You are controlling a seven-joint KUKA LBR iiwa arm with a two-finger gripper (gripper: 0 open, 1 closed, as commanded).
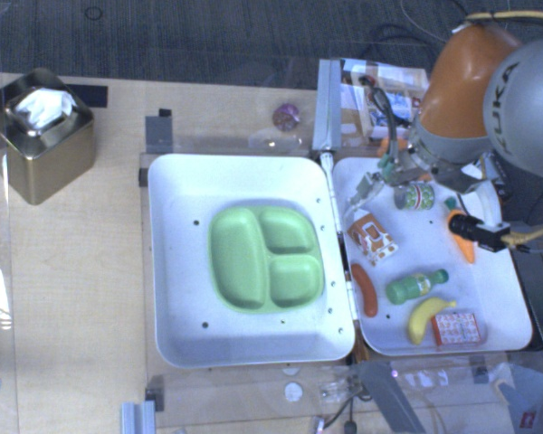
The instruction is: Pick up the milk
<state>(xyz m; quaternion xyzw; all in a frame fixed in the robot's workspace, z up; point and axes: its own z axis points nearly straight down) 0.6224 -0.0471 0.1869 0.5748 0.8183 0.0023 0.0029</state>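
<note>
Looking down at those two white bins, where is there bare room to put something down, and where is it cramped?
The left bin has bare white floor all round the green divided tray. The tray's three compartments hold nothing. The right bin is crowded: milk carton, sausage, green bottle, banana, red box, can, carrot, with the gripper above its upper left.

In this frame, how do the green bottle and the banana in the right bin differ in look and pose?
The green bottle is green with a pale label; the banana is plain yellow. The bottle is straight-sided and lies nearly level across the view; the banana is curved and lies at a slant, lower in the view. The bottle's cap end points right, while the banana's upper tip nears the red packet. Both lie flat in the right bin, apart from the end effector.
</note>
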